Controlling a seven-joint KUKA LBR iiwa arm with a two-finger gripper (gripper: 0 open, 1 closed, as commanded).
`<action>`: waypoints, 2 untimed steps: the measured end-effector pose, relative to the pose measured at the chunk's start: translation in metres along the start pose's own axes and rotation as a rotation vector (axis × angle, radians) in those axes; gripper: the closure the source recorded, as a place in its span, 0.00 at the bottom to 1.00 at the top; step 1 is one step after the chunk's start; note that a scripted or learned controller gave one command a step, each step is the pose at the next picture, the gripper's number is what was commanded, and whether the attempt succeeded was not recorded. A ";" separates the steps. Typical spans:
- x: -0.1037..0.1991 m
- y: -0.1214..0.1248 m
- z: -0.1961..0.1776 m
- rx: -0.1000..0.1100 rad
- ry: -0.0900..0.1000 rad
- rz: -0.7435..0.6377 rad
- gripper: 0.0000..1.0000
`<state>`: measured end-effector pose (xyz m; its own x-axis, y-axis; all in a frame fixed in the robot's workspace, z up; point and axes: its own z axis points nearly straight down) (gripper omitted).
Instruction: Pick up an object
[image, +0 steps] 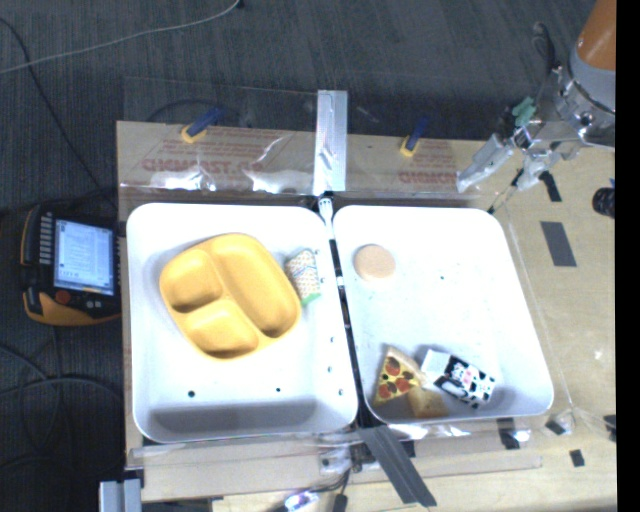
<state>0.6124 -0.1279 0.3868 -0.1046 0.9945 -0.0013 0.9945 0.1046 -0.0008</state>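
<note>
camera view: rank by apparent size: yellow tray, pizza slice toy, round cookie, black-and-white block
1. yellow tray, far the largest
2. pizza slice toy
3. black-and-white block and round cookie look alike; not ranking them.

Yellow divided tray (230, 294), three compartments, lying flat and askew in the left bin (150, 400). Small patterned cone-like piece (304, 273) touching its right edge. In the right bin (500, 300): tan round disc (375, 261) near the back left corner; pizza slice toy (399, 378) and black-and-white block (465, 380) side by side by the front wall.
</note>
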 end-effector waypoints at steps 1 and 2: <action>0.018 -0.018 0.104 0.001 0.001 -0.132 0.00; 0.038 0.027 0.194 0.001 0.001 -0.253 0.00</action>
<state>0.6349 -0.0879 0.1922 -0.3498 0.9368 -0.0001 0.9368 0.3498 -0.0020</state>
